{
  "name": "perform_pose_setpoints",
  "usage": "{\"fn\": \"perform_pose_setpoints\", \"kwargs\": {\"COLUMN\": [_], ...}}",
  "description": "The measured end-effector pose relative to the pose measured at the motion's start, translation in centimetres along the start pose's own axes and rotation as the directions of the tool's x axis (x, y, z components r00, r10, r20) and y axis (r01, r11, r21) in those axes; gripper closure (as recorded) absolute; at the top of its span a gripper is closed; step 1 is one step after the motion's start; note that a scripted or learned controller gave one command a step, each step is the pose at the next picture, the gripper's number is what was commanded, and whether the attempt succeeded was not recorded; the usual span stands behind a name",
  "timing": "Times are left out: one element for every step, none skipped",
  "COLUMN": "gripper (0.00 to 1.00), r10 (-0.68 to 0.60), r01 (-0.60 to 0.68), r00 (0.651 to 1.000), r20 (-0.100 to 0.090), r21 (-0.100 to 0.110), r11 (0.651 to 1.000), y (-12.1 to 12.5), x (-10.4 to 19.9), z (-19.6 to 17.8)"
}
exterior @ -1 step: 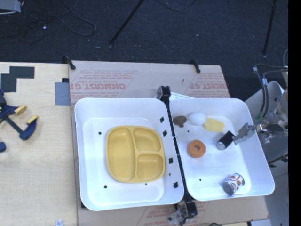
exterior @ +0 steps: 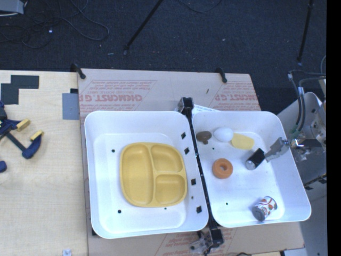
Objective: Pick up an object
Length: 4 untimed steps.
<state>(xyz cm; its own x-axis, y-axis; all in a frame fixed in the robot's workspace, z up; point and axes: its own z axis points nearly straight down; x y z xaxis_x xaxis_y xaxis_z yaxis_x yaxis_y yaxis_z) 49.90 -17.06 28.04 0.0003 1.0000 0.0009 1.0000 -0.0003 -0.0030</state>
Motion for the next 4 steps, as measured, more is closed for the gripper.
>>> {"fn": "perform_pose_setpoints", "kwargs": {"gripper": [0.0, 0.0, 0.0, 1.0], "r10": [-0.001, 0.0, 0.0, 0.006], "r01": [0.001, 0.0, 0.0, -0.006], "r00": [1.0, 1.0, 1.0, 1.0], "r20": [-0.002, -0.002, -0.002, -0.002], "r21": [0.004, 0.004, 0.004, 0.003], "r11": [1.0, 1.0, 1.0, 1.0], "y": [0.0, 0.1, 0.0, 0.0], "x": [0.6, 0.7, 0.9, 0.7], "z": [6.2, 12.6, 16.9, 15.7]}}
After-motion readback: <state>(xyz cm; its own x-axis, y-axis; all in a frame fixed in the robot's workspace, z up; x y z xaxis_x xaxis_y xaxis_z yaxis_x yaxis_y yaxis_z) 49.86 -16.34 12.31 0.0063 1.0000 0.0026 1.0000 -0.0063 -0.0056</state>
